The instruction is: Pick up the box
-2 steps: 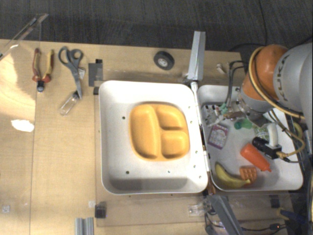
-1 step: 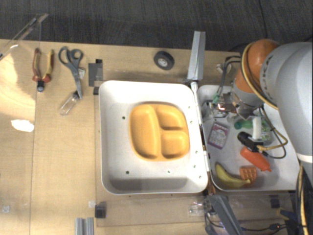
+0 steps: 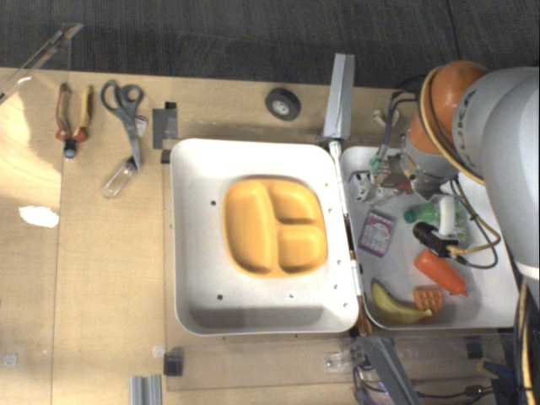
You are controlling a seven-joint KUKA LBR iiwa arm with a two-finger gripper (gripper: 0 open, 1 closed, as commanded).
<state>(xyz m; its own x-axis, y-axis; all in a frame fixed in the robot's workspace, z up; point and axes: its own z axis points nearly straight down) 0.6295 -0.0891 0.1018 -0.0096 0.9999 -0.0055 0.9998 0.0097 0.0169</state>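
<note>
Arm over the right bin, box lying flat below it

The grey arm [image 3: 498, 133] with its orange band comes in from the right and hangs over the upper part of the right bin [image 3: 506, 310]. The jaws [image 3: 384, 180] sit at the bin's top left corner amid cables and small metal parts; whether they are open or closed cannot be told, and nothing can be seen held between them.

The box [image 3: 376, 232], a small flat purple and white pack, lies on the floor of the right bin, just below the jaws and apart from them, tilted a little. It is near the bin's left wall.

Counted in the right bin: one box, one banana [image 3: 396, 305] along the lower edge, one orange carrot-like piece [image 3: 439, 272] lying at a slant, one small orange waffle-like square [image 3: 428, 298] touching the banana's right end, and one green and white item [image 3: 432, 214] partly hidden behind cables.

The left bin [image 3: 198, 251] holds one yellow tray [image 3: 274, 224] with three compartments, sitting near its middle.

On the counter [image 3: 84, 268] to the left lie one pair of scissors [image 3: 126, 121], one pair of red-handled pliers [image 3: 72, 118] and one roll of black tape [image 3: 283, 103] above the left bin.
</note>
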